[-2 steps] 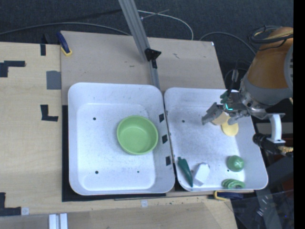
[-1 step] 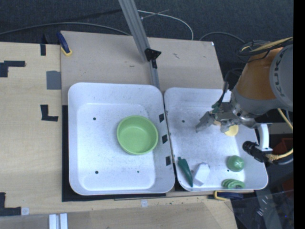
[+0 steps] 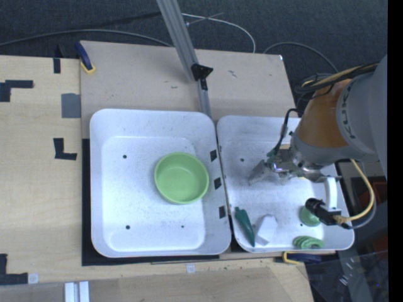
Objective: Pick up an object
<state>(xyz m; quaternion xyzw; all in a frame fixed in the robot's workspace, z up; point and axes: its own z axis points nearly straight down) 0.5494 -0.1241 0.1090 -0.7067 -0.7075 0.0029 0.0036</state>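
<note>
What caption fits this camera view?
Robot gripper hovers in the right bin; green bowl sits in the left bin.

I am working in a robotics lab: two white bins [image 3: 101,168] are sitting on a taped plywood surface [image 3: 38,168], cables [image 3: 220,27] are trailing over dark carpet [image 3: 283,11]

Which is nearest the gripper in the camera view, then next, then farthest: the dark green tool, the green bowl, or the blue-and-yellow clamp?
From the gripper:
1. Dark green tool, lower left of the right bin.
2. Green bowl, in the left bin.
3. Blue-and-yellow clamp, on the bench's far left corner.
</note>
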